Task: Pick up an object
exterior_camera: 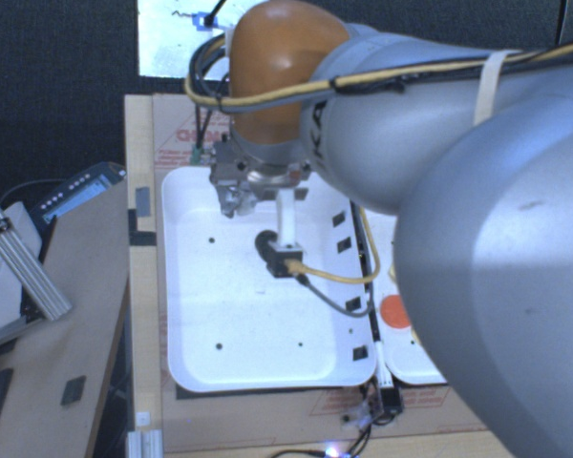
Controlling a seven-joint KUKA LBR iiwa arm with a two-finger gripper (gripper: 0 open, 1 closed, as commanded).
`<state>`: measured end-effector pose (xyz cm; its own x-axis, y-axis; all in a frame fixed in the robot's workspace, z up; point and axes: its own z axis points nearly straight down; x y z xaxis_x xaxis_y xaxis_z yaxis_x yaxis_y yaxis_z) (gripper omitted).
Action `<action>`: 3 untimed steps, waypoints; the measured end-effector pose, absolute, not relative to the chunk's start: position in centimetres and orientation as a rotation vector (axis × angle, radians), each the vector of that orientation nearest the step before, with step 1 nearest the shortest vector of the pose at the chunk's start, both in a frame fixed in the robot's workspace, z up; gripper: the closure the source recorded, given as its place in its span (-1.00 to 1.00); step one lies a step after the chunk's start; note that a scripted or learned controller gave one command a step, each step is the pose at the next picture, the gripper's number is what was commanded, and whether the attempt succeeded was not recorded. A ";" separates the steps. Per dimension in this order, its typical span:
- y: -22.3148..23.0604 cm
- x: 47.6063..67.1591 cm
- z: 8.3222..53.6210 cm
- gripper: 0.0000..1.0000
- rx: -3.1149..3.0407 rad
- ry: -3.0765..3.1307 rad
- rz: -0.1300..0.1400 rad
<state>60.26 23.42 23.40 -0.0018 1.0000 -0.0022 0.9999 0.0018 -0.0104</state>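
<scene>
On the overhead camera, red print on the cardboard [180, 137] under the bins is too hidden for me to read. The arm [411, 113] reaches in, wrist down, with the gripper [241, 198] over the left bin [229, 337]'s far end. I cannot tell its spread. An orange disc [393, 311] lies in the right bin [413, 363].

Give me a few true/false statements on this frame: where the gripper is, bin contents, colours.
1. The gripper is over the left-side bin of the view. True.
2. An orange object lies in the right-side bin. True.
3. The gripper is touching the orange object. False: the object lies apart from it, in the other bin.
4. The band above the wrist is blue. False: it is orange.
5. Both bins are black. False: they are white.
</scene>
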 end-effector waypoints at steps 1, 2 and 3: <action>23.4 58.8 18.4 1.00 -2.220 -2.220 0.005; 23.3 49.8 8.8 1.00 -2.213 -2.217 0.021; 23.4 51.2 16.9 1.00 -2.220 -2.226 -0.010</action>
